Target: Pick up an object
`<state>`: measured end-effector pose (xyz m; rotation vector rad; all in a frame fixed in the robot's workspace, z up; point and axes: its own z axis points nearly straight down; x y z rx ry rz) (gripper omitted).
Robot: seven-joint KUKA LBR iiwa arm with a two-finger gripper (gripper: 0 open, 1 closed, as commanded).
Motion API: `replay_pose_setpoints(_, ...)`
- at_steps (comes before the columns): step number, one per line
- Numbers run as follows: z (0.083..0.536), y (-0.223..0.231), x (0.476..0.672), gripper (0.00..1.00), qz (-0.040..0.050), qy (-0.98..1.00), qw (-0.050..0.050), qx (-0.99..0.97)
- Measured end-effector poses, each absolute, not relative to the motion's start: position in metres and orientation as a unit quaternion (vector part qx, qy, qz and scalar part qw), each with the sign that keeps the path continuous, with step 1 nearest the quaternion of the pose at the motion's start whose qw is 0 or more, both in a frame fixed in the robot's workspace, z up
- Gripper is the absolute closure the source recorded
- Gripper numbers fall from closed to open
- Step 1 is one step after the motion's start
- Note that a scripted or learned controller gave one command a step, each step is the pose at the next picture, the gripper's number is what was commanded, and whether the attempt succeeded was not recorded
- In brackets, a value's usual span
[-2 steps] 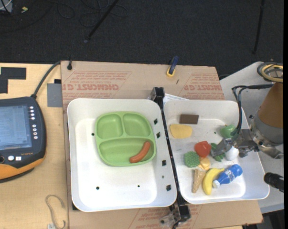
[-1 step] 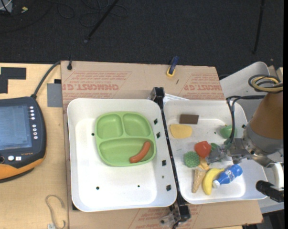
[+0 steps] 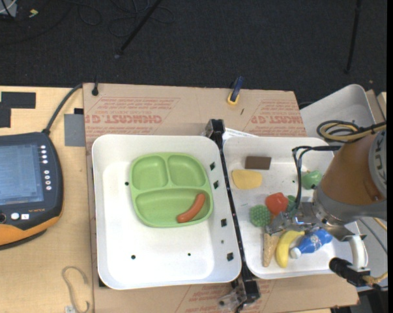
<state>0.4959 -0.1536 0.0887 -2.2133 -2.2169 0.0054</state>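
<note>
The right bin point(image 3: 248, 253) holds several toy foods: a brown block point(image 3: 257, 163), a yellow wedge point(image 3: 247, 178), a red piece point(image 3: 276, 203), a green bumpy piece point(image 3: 259, 214), a green ball point(image 3: 311, 177), a cone point(image 3: 268, 249), a banana point(image 3: 284, 247) and a blue-and-white bottle point(image 3: 311, 243). My gripper point(image 3: 284, 222) hangs low over the pile, just above the banana and beside the red piece. Nothing is visibly held between its fingers.
The left bin point(image 3: 111, 240) carries a green divided plate point(image 3: 147, 204) with a red sausage point(image 3: 191, 208) in its front compartment. A teach pendant point(image 3: 20, 181) lies on the bench at far left. A black divider point(image 3: 225, 201) separates the bins.
</note>
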Motion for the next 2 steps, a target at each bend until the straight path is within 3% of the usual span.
replay_pose_setpoints(1, 0.087, -0.154, 0.496, 0.0, 0.0004, -0.705, 0.002, -0.709)
replay_pose_setpoints(2, 0.099, -0.156, 0.496, 1.0, -0.0001, -0.703, 0.002, -0.712)
